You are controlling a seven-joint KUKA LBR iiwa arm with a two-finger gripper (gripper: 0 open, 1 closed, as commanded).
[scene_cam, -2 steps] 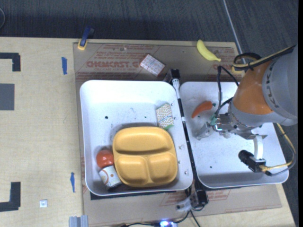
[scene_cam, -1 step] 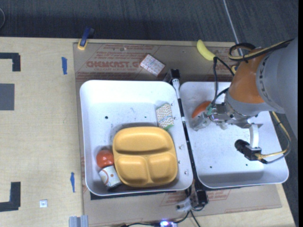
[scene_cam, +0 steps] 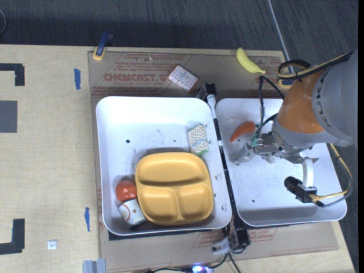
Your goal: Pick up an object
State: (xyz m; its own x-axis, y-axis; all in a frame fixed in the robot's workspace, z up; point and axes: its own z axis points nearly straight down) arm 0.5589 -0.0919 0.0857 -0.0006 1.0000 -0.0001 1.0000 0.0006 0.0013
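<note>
In the left bin (scene_cam: pixel 108 152), a yellow compartment tray (scene_cam: pixel 172 186) is lying beside a red-and-white can (scene_cam: pixel 128 201) and a patterned packet (scene_cam: pixel 198 138). In the right bin (scene_cam: pixel 273 209), the end effector (scene_cam: pixel 243 152) is hovering just near of an orange object (scene_cam: pixel 243 131); whether it is parted or closed, I cannot tell. A good pick probably needs centring over that object before descending.

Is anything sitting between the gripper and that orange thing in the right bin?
Nothing visible does. The gripper is low in the right white bin, just below the small orange object, with bare bin floor between them. Whether it is touching cannot be told.
</note>
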